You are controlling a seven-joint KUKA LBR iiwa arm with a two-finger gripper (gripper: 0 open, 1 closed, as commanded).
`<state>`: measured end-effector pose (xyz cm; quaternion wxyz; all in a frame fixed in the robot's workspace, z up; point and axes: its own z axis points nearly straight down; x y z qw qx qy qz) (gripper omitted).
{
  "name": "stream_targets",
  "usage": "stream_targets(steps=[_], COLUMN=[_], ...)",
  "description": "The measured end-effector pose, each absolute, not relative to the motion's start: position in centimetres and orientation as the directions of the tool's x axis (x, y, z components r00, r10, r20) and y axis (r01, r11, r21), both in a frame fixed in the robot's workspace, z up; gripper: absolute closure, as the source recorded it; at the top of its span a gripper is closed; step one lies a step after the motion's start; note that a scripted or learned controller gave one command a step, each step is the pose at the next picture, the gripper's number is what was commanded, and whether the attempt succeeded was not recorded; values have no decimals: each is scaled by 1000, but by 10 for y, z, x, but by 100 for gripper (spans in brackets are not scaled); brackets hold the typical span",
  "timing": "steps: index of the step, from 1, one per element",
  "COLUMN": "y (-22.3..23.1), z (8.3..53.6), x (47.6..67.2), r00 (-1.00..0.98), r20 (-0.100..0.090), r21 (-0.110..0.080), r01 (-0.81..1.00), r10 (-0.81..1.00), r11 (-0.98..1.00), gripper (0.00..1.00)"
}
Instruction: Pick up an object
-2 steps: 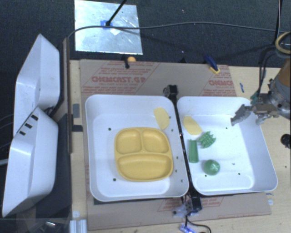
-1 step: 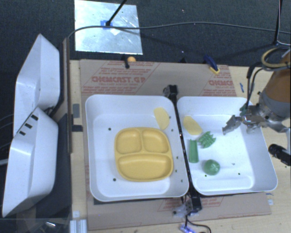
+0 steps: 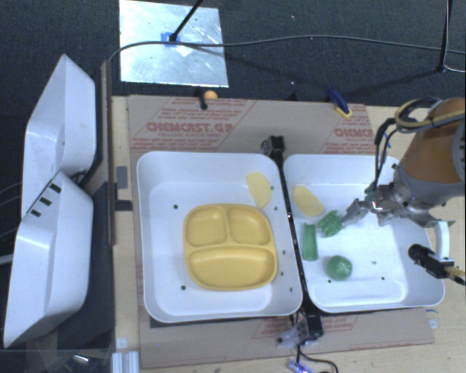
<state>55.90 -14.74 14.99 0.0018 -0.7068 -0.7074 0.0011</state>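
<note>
In the right bin (image 3: 378, 288) I see a knobbly green toy (image 3: 331, 224), its long axis running diagonally from lower left up toward the gripper (image 3: 357, 210), which sits just beside its upper-right end. I cannot tell the gripper's state. Nearby lie 1 green stick (image 3: 309, 242), upright lengthwise, a green ball (image 3: 338, 267), and a yellow piece (image 3: 308, 201).

- I see a cardboard sheet (image 3: 218, 120) with red print lying flat on the desk (image 3: 120, 146) under both bins.
- Beyond its far edge, a shiny metal plate (image 3: 173, 44) lies on dark carpet (image 3: 328, 22), with a piece of blue tape (image 3: 172, 36) stuck on it.
- A thin black cable (image 3: 306, 42) runs across the carpet.
- At the left, two white moulded housings (image 3: 54, 189) sit tilted, one behind the other.
- A blue-and-yellow clamp (image 3: 338, 102) grips the cardboard's far edge.
</note>
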Motion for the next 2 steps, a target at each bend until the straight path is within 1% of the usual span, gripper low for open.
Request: stream_targets(steps=[1, 2], y=[-140, -141], z=[105, 117], x=[562, 563], r00=[-1, 0], r20=[1, 0], r21=[-2, 2], r01=[1000, 1000], r10=[1000, 1000], r11=[1, 0], gripper=[0, 100])
